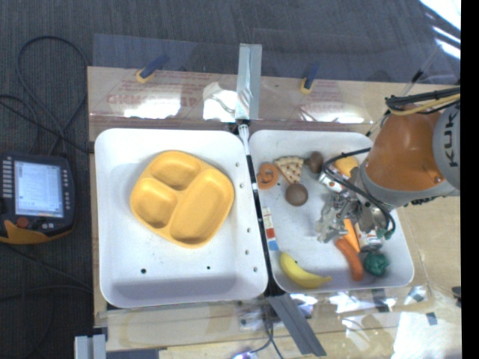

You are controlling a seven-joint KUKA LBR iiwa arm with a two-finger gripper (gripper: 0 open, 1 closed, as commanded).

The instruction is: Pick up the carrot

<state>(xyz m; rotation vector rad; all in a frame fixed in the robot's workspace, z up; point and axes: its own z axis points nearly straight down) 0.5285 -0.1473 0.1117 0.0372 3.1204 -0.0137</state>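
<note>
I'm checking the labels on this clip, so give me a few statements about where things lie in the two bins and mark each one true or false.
1. The carrot lies in the right bin. True.
2. The yellow divided plate sits in the right bin. False: it sits in the left bin.
3. The banana lies near the right bin's front edge. True.
4. The tool hangs over the left bin. False: it is over the right bin, just above the carrot's upper end.
5. The carrot's green top points toward the plate. False: it sits at the carrot's lower right end, away from the plate.
</note>
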